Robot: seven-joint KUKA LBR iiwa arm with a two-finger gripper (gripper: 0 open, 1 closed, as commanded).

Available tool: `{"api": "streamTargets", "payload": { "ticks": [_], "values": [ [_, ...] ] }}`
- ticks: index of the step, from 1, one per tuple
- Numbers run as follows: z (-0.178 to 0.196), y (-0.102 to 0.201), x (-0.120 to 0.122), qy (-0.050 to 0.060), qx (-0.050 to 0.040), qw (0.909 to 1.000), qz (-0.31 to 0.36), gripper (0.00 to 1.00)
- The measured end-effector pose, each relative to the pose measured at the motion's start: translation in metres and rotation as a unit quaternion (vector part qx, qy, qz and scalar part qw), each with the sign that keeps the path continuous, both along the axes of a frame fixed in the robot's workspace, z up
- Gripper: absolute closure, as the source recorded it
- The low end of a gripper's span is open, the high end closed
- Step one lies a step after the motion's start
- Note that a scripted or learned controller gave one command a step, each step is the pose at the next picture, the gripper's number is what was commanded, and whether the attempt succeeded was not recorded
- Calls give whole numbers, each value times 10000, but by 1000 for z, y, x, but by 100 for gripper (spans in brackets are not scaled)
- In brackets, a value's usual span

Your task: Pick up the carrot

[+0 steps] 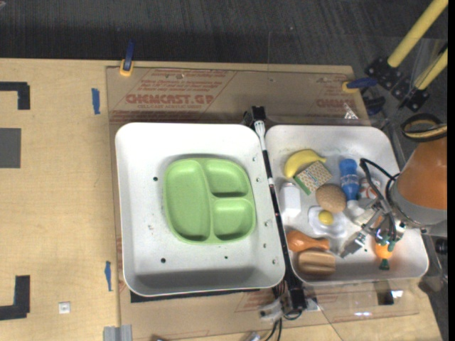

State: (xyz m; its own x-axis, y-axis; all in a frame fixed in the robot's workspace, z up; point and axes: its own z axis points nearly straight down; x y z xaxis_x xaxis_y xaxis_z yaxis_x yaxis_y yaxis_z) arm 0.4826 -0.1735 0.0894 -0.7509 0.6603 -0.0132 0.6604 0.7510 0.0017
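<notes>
The carrot [384,248] is a small orange piece with a green end. It lies near the front right corner of the right bin [409,261]. My gripper [364,233] hangs low over the right bin, just left of the carrot and close against it. The arm's orange band [426,180] rises to the right of it. Wires and the gripper body cover part of the carrot's upper end. Whether the carrot is touched or merely beside the gripper is not visible.
The right bin also holds a yellow banana [302,161], a blue bottle [348,176], a brown egg-shaped item [330,197], a fried egg [325,219], an orange rounded piece [306,241] and a bread roll [316,262]. The left bin [138,190] holds a green divided plate [186,201].
</notes>
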Motion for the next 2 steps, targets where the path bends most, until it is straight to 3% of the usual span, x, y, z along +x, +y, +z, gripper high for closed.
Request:
{"api": "streamTargets", "payload": {
  "ticks": [1,2],
  "values": [
    [0,11,1,-17,6,9998,-198,0],
    [0,61,10,-33,19,9954,-955,0]
  ]
}}
